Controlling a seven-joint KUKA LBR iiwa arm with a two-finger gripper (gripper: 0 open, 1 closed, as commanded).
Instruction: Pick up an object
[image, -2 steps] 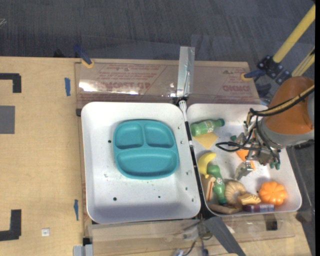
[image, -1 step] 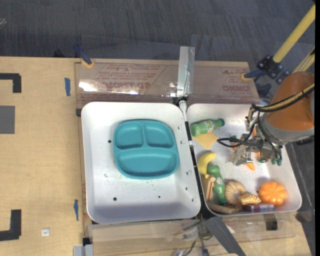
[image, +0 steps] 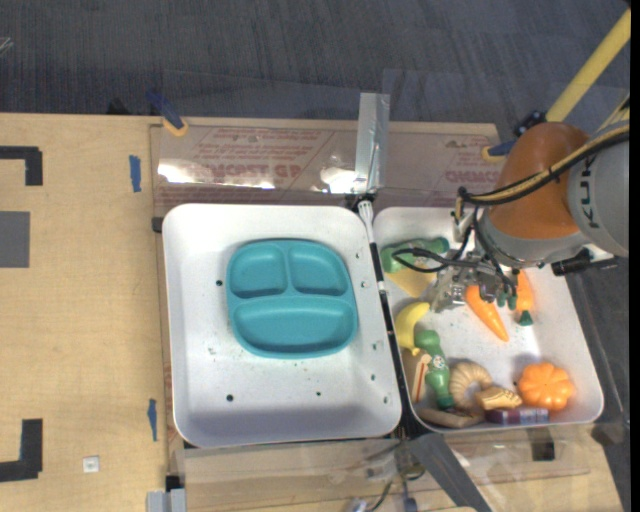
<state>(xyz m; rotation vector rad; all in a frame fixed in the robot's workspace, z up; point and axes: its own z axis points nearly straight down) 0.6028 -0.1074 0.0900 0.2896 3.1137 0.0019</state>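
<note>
Low over the right bin, the gripper is seen hanging above the toy food at the upper middle of the pile. Whether it is open or closed cannot be told, since the metal parts blur into the clutter beneath; nothing can be confirmed as held.

Just beside it lies a carrot, tapered and smooth orange plastic, pointing toward the lower right. A second, shorter carrot with a green top lies close to its right. A green leafy piece rests near the bin's upper left corner, and a yellow rounded fruit sits against the left wall. Further down, a ribbed orange pumpkin and a tan bread roll are crowded along the lower edge.

For a clean pick, a single item should probably be centred on, with the descent made straight down. The nearer carrot looks like the best candidate: it is narrow and somewhat apart from its neighbours. It would best be gripped across its thicker end, since slick plastic may slip from a tapered grip.

Well apart, in the left bin, a teal divided plate lies flat, glossy and round-cornered.
</note>
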